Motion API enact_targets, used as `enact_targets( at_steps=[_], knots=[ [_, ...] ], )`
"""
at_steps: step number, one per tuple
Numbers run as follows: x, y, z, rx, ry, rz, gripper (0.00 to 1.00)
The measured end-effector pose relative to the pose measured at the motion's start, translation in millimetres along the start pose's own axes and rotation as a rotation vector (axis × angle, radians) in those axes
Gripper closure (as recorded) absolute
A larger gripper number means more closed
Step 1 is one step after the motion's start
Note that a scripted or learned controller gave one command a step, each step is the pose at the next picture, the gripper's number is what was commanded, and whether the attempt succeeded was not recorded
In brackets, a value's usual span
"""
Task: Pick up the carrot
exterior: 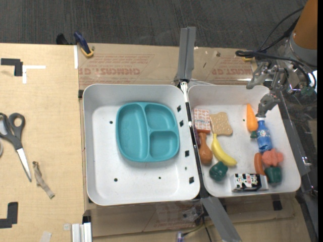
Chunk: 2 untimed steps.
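The carrot (251,117) is a small orange cone that lies upright in the picture, near the back right of the right bin (237,96). My gripper (267,104) hangs over that bin's back right corner, just right of the carrot's top end and slightly above it. From this angle I cannot make out whether it touches the carrot. Nothing is visibly held.
Close below the carrot is a blue bottle (263,137), then a pink-orange toy (272,158) and a green one (274,175). The bin also holds a cracker box (201,120), bread (221,124), a banana (222,153) and a milk carton (246,182). The left bin holds a teal plate (148,131).
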<state>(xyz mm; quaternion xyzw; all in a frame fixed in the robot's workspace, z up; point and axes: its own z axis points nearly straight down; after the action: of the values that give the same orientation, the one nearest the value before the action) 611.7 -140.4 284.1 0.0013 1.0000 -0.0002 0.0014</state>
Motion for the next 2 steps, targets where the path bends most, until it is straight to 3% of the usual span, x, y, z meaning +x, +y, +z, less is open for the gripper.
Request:
enact_targets(
  at_steps=[1,2],
  knots=[
    [-44,-41,67,0.001,-0.002,0.093,0.0],
    [-32,-77,190,0.001,-0.003,0.182,0.0]
  ],
)
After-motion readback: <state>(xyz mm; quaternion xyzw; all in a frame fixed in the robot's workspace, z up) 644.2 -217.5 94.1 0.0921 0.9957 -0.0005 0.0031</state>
